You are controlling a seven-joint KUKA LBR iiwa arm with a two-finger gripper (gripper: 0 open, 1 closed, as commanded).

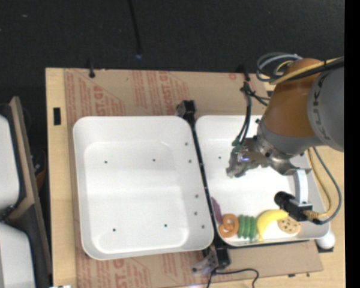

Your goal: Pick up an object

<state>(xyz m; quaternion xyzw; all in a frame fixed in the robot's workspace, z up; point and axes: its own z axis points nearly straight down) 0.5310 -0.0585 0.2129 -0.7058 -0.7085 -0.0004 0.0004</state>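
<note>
Camera view: the end effector (236, 165) is seen low over the bare floor of the right bin (223, 131), near its left wall; whether it is spread or pressed together cannot be told, and nothing is seen held in it. Above it the orange band (291, 104) and grey arm (330, 110) are seen reaching in. The candidate things are ranged along the bin's front wall, well apart from the end effector: a ring-shaped toy (228, 225), a green ridged piece (248, 227), a banana (267, 219) and a cookie (287, 225). The approach is judged to be in hand, with no grasp made. A shift toward the front row, then a descent over one thing, is called for next.
</note>
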